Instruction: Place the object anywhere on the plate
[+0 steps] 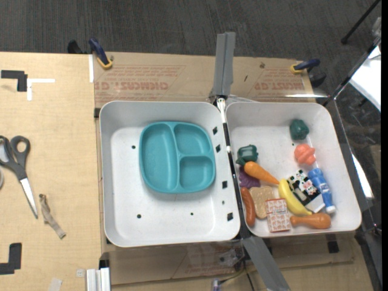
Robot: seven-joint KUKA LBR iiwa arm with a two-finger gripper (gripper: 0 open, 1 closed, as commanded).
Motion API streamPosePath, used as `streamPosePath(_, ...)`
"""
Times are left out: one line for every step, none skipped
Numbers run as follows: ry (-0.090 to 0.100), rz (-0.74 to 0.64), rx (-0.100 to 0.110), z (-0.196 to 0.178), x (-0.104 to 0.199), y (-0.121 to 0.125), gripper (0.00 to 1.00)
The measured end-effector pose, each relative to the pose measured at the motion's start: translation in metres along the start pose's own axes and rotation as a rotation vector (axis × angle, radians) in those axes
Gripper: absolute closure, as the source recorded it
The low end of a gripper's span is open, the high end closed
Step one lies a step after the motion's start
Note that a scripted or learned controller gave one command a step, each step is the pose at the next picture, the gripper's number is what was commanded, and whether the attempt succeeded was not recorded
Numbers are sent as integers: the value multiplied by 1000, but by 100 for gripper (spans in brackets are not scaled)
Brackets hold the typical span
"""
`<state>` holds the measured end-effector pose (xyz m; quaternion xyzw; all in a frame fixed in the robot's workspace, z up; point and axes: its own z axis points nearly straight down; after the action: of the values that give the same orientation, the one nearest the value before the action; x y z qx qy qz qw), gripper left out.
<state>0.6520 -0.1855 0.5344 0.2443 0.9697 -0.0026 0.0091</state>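
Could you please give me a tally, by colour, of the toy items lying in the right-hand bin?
Counting what can be told apart in the right bin:
Orange: 3 (carrot, ball, drumstick)
Green: 2 (dark green lump, green piece)
Yellow: 1 (banana)
Purple: 1 (purple piece)
Red or tan: 3 (sausage, bread slice, red box)
Blue and white: 1 (bottle)
Black and white: 1 (spotted toy)
Total: 12

I am looking down on a teal plate [177, 157] sitting in the white left bin [115, 180]. In the white right bin [270, 121] colours are crowding together: a dark green piece [298, 128] at the far side, an orange-pink ball [305, 154], an orange carrot [261, 173], a yellow banana [291, 200], a black-and-white patched toy [301, 184], a blue and white bottle [322, 190], a tan bread slice [262, 200] and a red-and-white box [277, 215]. Grey-handled scissors [18, 168] are lying on the pale wood bench [48, 132] at left.
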Motion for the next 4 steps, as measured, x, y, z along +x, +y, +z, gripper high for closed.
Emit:
streamPosePath(-3,-2,0,-8,-1,2,100)
streamPosePath(-6,-4,0,-17,-3,3,100)
streamPosePath(-10,-6,0,-25,-4,5,100)
streamPosePath(-14,-8,0,-34,-5,6,100)
